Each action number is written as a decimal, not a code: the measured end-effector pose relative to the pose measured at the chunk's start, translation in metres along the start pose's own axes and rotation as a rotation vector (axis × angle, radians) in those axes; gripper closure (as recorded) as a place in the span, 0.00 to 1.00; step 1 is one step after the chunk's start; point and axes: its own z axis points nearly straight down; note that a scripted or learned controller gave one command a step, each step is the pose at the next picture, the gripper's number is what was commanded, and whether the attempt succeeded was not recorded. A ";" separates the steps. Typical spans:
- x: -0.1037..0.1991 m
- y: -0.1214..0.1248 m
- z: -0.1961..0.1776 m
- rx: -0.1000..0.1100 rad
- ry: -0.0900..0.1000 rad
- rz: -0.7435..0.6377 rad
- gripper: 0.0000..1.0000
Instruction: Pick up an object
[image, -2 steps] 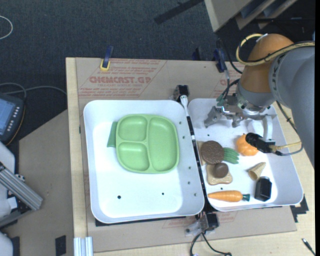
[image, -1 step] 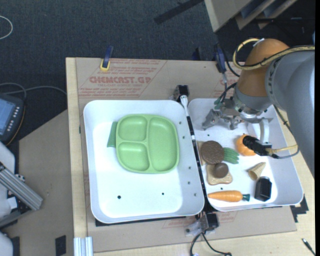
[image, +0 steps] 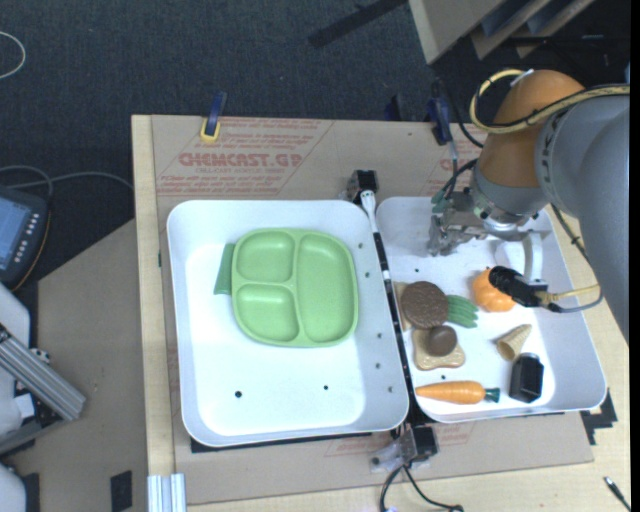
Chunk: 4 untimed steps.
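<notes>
The tool (image: 447, 240) hangs low over the far end of the right bin (image: 572, 395), near its back left corner, and whether it is spread or pressed together cannot be told from this slant. The things to pick lie nearer in that bin: a brown round piece (image: 423, 303) against a green leafy one (image: 462, 310), an orange fruit (image: 491, 290), a tan cone (image: 514, 342), a black block (image: 526, 378) and a carrot (image: 452, 393). The left bin (image: 200, 400) holds a green divided tray (image: 296, 287).
</notes>
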 end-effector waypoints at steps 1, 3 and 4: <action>0.002 -0.008 -0.051 -0.006 -0.001 0.001 1.00; -0.003 0.000 -0.132 -0.006 -0.001 -0.001 1.00; 0.058 -0.021 -0.133 0.003 0.004 -0.006 1.00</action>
